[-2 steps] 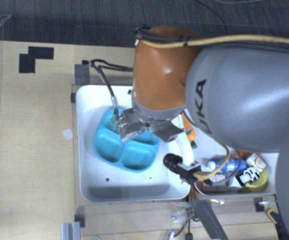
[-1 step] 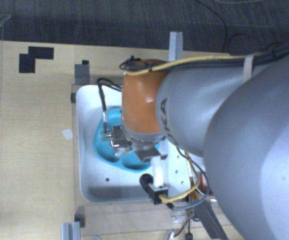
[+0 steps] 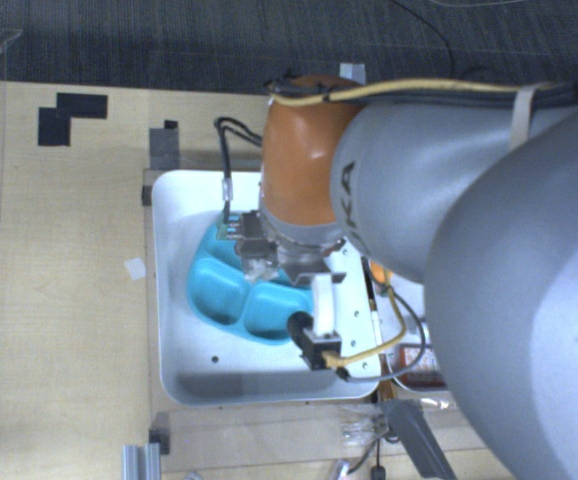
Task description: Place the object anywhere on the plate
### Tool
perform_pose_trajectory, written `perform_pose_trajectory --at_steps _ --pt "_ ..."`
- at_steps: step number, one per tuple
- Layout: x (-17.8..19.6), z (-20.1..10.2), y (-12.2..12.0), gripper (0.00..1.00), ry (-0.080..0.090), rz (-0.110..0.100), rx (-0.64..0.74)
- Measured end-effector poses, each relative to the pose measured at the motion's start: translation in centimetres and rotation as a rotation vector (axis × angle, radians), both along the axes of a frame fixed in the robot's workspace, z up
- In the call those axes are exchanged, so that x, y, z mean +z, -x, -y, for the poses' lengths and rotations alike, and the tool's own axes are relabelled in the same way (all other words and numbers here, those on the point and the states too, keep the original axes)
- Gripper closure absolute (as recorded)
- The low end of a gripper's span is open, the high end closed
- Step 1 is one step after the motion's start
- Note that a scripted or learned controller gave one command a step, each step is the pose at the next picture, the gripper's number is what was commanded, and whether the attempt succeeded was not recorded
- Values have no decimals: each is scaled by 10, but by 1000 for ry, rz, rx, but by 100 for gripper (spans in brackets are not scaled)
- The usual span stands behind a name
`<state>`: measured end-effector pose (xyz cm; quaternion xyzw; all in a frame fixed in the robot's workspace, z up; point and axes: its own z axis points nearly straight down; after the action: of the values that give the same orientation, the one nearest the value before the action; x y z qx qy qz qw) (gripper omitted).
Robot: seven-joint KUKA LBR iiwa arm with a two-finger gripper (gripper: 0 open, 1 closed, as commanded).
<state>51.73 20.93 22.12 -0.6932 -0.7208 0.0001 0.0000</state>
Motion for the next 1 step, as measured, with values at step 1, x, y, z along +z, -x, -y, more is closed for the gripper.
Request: perform_pose_trajectory --at_steps 1 --pt "-66 58 9 100 0 -1 135"
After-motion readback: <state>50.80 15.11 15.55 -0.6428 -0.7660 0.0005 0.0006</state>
